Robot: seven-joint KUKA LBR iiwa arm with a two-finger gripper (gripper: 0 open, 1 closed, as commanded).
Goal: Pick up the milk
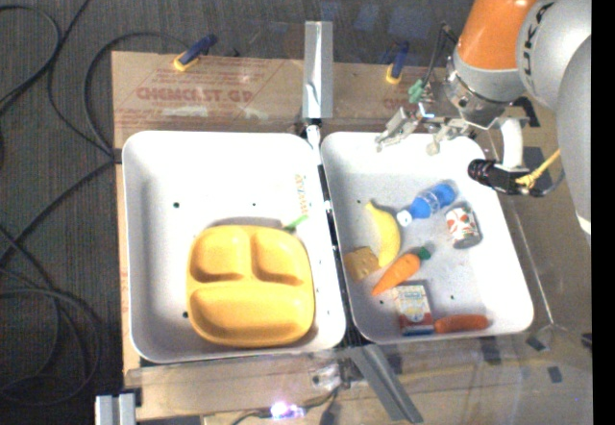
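The two-finger metal pincer (415, 133) is hovering with fingers spread apart over the right white bin's (509, 260) far rim, well apart from the small red-and-white milk carton (413, 306).

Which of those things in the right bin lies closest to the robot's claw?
The blue bottle, lying just below the gripper; the banana and can lie farther.

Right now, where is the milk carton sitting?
The milk carton lies in the right bin, near its front edge, just below the carrot and beside the red sausage.
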